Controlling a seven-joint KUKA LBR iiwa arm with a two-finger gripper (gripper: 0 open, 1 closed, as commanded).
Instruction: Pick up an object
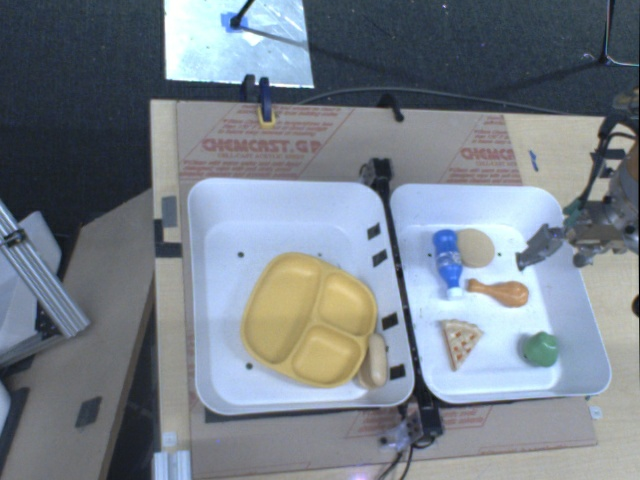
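Yellow plastic tray (310, 318): three compartments, lying tilted in the left white shallow bin (225, 258), towards its front.
Beige bread-roll toy (375, 360): at the tray's front right corner, touching it, near the divider between the bins.
Right white shallow bin (575, 298): holds five small toy foods.
Blue and white bottle (447, 260): lies on its side in the rear left part of the right bin.
Tan round bun (476, 248): just beside the bottle, on its right.
Orange-brown chicken drumstick (500, 292): near the bin's middle, in front of the bun.
Triangular pizza slice (460, 342): front, left of centre.
Green rounded fruit (541, 348): front right corner area.
Grey two-finger gripper (540, 246): above the right bin's right side, apart from every object, grasping nothing; whether the fingers are spread or closed, cannot tell.
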